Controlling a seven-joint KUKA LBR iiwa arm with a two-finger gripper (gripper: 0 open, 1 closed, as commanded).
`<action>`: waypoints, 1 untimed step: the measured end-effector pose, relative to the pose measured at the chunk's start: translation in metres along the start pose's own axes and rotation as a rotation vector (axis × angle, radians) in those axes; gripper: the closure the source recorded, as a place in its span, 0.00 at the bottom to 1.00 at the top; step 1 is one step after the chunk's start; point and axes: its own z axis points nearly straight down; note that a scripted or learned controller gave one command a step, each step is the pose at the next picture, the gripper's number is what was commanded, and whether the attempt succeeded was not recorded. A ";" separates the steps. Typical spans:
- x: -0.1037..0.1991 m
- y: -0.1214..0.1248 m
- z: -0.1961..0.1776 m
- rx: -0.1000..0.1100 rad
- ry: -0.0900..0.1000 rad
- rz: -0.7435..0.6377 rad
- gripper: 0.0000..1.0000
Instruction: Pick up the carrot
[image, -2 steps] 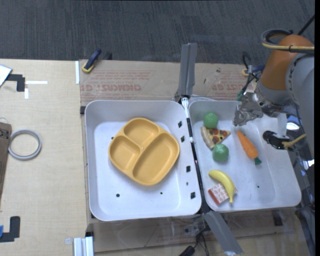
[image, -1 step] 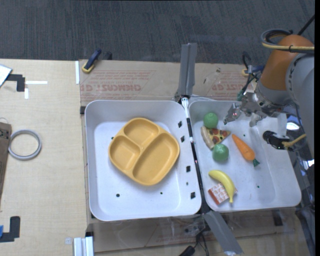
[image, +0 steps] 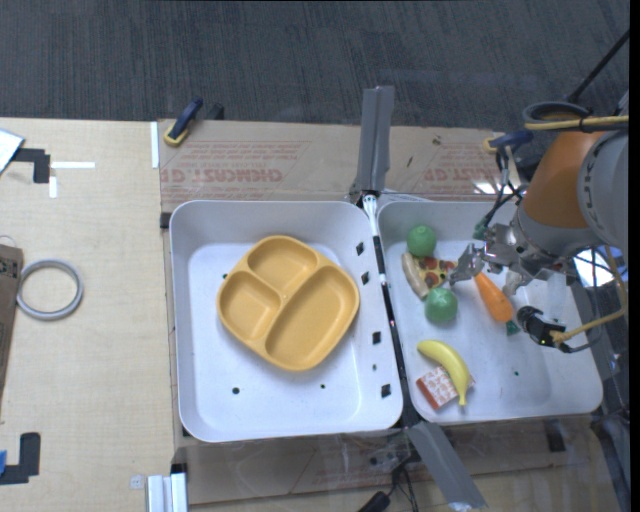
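The carrot (image: 492, 298), orange with a small green tip at its lower end, lies slantwise on the floor of the right bin (image: 560, 385), towards its upper right. My gripper (image: 492, 274) hangs directly over the carrot's upper end. Its fingers are open, one finger (image: 466, 266) to the carrot's left and the other to its right. The carrot's top sits in the gap between them, and neither finger visibly presses on it. The grey arm with its orange band (image: 560, 180) comes in from the right.
In the right bin there are also a green lime (image: 422, 240), a pizza slice (image: 424, 273), a green round fruit (image: 441, 306) close to the carrot's left, a banana (image: 448, 366) and a small red box (image: 437, 388). A yellow divided plate (image: 288, 300) lies in the left bin (image: 195, 380). A black cable plug (image: 536, 326) hangs near the carrot's tip.
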 end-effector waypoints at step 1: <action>-0.001 0.000 -0.009 0.000 0.000 0.004 1.00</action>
